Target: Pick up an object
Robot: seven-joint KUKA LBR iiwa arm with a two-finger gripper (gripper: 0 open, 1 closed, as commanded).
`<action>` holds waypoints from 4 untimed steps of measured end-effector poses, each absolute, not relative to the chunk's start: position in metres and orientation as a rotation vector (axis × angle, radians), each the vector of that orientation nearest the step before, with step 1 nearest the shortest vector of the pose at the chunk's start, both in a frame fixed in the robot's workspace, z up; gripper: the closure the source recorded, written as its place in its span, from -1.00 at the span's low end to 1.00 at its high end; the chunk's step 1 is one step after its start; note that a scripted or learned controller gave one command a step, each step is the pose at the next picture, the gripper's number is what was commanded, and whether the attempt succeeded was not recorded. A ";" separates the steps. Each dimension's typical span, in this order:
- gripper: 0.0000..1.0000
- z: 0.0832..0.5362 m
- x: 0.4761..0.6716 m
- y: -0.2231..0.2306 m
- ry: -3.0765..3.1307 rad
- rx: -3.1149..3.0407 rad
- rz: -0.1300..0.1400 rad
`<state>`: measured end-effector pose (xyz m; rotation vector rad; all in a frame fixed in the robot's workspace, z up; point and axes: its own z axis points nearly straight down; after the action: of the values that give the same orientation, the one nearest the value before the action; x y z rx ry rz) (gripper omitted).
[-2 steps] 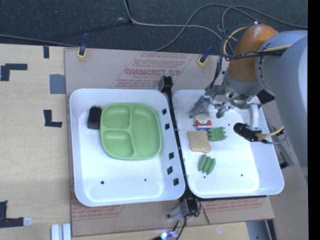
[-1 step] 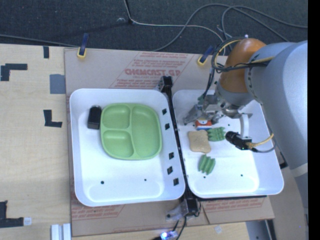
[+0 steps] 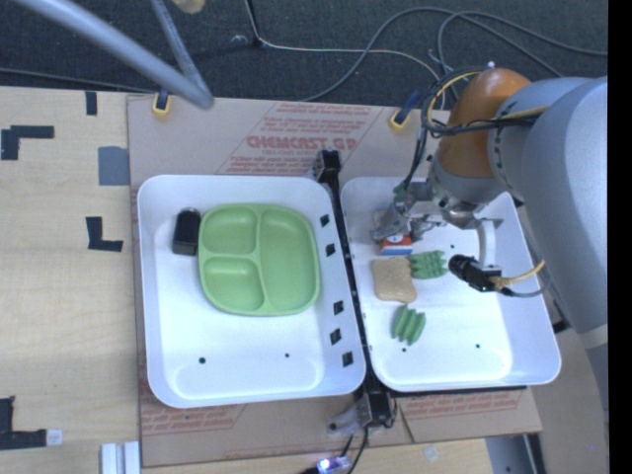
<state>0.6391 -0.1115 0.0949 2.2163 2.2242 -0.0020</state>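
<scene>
In the right bin [image 3: 494, 358] lie a tan bread-like slice [image 3: 394, 281], a green ridged piece [image 3: 428, 264], a green pod-shaped toy [image 3: 408, 324] and a small red, white and blue item [image 3: 397, 246]. My gripper [image 3: 397, 227] reaches down into the bin's far left part, directly over the small red, white and blue item. Its body hides most of that item, and I cannot see whether it touches it. The grey arm with its orange band [image 3: 484, 97] comes in from the right.
The left bin [image 3: 168, 354] holds a green divided plate [image 3: 260, 258] with a small black block [image 3: 186, 231] beside it on the left. A black divider [image 3: 341, 275] runs between the bins. Cables trail behind the bench.
</scene>
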 end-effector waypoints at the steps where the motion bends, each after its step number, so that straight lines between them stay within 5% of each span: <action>1: 1.00 0.138 0.642 -0.109 2.222 2.218 0.003; 3: 1.00 0.245 0.652 -0.101 2.220 2.216 0.005; 4: 1.00 0.244 0.628 -0.061 2.227 2.219 -0.001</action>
<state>0.6280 -0.0607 0.2443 2.2186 2.2272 -0.0010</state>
